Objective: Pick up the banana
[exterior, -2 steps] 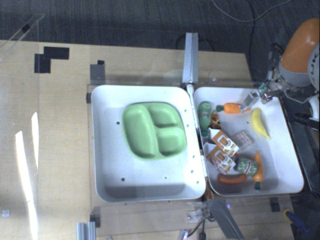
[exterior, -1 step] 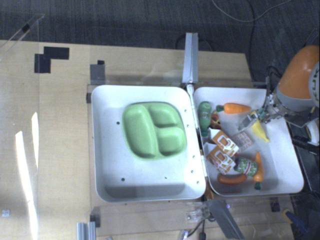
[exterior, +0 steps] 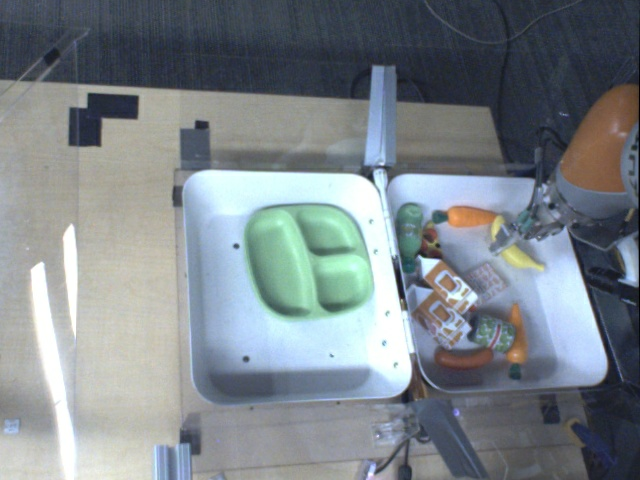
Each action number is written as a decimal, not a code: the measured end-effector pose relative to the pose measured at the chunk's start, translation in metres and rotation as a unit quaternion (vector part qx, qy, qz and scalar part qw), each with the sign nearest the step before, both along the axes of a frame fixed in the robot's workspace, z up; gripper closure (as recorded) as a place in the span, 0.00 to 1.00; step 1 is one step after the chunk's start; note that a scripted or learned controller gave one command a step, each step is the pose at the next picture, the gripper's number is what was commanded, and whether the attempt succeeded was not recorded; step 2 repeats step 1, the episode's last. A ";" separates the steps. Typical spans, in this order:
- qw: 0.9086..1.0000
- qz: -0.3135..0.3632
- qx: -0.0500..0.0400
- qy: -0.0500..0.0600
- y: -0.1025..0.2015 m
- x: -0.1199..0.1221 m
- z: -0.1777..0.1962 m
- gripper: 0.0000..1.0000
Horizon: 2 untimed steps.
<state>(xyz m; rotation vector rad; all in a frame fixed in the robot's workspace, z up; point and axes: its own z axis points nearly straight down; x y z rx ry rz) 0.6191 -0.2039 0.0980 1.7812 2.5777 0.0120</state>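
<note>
The fingers sit low over the upper right part of the right bin, right on top of the banana. Whether they are spread or pinched is too blurred to tell, and nothing shows the fruit actually caught between them.

The banana shows as yellow on either side of the fingers: a short bit up and to the left by the carrot's tip, and a longer bit below and to the right, lying on the bin floor. It may be one curved fruit passing under the fingers or two pieces; I cannot tell which. If it is one, its long axis runs on a slant from upper left to lower right, and the fingers are about at its middle. So the coming move likely turns on closing across that slant, not along it.

Outward from there, the carrot lies just to the left, near the yellow end. A green bottle stands by the divider, with orange-and-white packets below it and a red sausage-like thing near the bottom edge. The arm's orange band hangs above the bin's right corner.

The left bin carries a green divided tray, well apart from the banana. Both bins rest on the counter.
</note>
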 end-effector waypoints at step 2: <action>0.982 -0.188 0.000 0.005 0.037 0.007 0.039 1.00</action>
